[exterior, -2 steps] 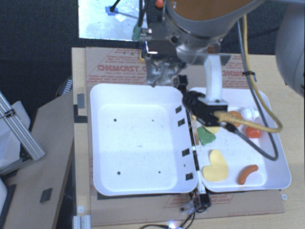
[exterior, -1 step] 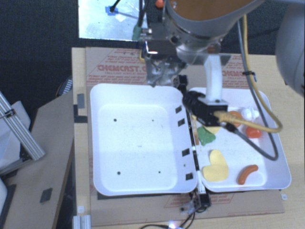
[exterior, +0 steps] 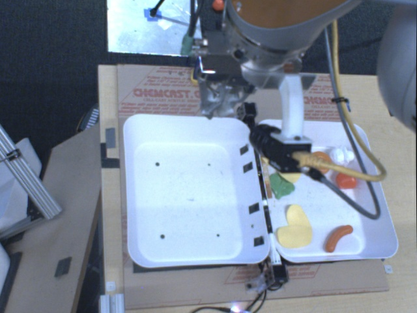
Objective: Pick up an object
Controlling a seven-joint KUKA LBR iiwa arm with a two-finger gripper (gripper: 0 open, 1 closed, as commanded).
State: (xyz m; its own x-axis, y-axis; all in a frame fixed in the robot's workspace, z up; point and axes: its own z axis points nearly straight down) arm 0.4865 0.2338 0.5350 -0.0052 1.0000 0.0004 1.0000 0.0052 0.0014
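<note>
Bench (exterior: pixel 107 109) space is taken up mostly by two shallow white bins set side by side on printed cardboard. The left bin (exterior: pixel 140 175) shows only a bare floor with a few dark specks, while the right bin (exterior: pixel 384 233) carries all the loose pieces. Above both hangs the arm (exterior: pixel 287 12), its orange band filling the top of the view, and its wrist drops toward the back of the seam between the bins. The gripper (exterior: pixel 221 103) sits low there, a dark metal cluster near the left bin's far right corner (its fingertips are lost in shadow and blur, so whether they are spread or pressed together cannot be told). Nothing visible lies between them.

The candidates for picking all lie in the right bin: a pale yellow piece (exterior: pixel 294 228) near the front, a green piece (exterior: pixel 282 186) just behind it beside the divider, an orange sausage-shaped piece (exterior: pixel 339 237) toward the front right corner, and a small red one (exterior: pixel 346 181) further back.

The likely trouble is position. The gripper appears well apart from every piece, so a closing there would probably catch nothing. The yellow cable (exterior: pixel 345 171) looping over the right bin could also snag or nudge items.
</note>
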